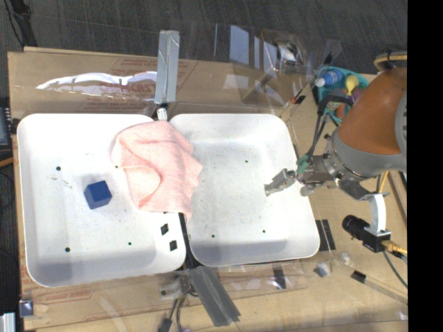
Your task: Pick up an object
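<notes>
The gripper [278,182] hangs over the right bin [239,247] with nothing in it, finger gap too blurred to tell, while the pink cloth [156,164] drapes across the divider and the blue cube [97,194] sits in the left bin [41,254], both well away.

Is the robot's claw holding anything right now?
No, nothing is held. The gripper hangs over the right bin, away from the pink cloth and the blue cube in the left bin.
</notes>
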Robot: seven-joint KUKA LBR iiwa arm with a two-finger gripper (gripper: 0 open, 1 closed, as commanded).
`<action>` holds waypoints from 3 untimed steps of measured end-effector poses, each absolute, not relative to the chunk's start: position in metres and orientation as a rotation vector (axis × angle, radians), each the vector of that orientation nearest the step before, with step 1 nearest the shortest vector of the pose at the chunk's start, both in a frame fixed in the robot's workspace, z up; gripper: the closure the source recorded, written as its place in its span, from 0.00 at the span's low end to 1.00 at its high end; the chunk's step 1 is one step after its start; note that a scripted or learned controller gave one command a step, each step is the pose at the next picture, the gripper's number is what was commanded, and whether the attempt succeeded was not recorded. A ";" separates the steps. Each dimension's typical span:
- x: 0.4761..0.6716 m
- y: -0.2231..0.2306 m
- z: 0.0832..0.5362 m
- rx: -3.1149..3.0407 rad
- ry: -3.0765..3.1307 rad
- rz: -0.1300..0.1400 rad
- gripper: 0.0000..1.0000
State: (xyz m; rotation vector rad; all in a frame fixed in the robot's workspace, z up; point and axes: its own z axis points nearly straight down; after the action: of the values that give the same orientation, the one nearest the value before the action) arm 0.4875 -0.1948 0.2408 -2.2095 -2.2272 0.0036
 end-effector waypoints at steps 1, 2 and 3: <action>0.478 -0.126 0.309 -2.413 -2.011 0.001 0.00; 0.516 -0.159 0.286 -2.361 -2.071 0.005 0.00; 0.528 -0.175 0.300 -2.439 -1.979 0.003 0.00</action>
State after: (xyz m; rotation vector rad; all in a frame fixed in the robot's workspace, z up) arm 0.5283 -0.1751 0.2998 -2.4395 -1.9790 0.0029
